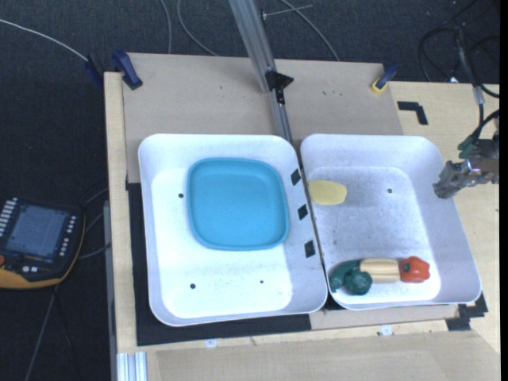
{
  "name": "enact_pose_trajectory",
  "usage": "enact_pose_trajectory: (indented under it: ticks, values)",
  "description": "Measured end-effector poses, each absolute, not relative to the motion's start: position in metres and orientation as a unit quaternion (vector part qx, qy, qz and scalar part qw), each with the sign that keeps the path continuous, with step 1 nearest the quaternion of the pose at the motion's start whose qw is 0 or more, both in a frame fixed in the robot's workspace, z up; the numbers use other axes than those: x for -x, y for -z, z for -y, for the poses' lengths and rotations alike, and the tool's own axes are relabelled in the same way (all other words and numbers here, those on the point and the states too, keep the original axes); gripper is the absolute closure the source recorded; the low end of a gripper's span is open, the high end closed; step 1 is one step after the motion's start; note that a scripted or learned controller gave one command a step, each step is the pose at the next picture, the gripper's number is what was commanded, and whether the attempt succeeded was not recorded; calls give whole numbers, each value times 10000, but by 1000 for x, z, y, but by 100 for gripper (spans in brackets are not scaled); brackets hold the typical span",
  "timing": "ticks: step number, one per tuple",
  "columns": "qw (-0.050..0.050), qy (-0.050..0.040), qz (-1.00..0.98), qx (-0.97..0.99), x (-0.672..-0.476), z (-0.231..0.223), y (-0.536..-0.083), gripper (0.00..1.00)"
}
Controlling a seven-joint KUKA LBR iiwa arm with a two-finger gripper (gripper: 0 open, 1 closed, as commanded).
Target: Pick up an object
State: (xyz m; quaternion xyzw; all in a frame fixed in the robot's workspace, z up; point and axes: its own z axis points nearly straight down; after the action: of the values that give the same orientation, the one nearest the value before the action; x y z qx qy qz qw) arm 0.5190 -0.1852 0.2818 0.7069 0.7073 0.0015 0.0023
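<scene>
Toy vegetables (379, 272) in right bin (452, 236), no legible writing, tool (452, 179) state unclear

2 white bins (159, 236), 1 blue plate (238, 203), 1 yellow pc (328, 192), 1 green (352, 279), 1 tan (379, 270), 1 red obj (414, 270).

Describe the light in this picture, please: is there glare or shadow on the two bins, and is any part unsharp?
Camera view: light is even and soft; the left bin and right bin look bright white with no hard glare; the blue plate casts hardly any shadow; the pincer at the right edge looks slightly blurred, and the dark floor is dim.
</scene>
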Motion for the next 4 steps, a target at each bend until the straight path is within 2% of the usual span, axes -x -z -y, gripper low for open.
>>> enact_pose_trajectory:
  ticks: [1, 2, 3, 4]
  values:
    - [-3, -4, -7088, -7054, -516, 127, -272, 100]
    - [-1, -8, -7090, -7052, -528, 73, -273, 100]
    - [-2, -6, -7087, -7055, -532, 23, -275, 100]
    - [-4, -3, -7085, -7058, -528, -23, -270, 100]
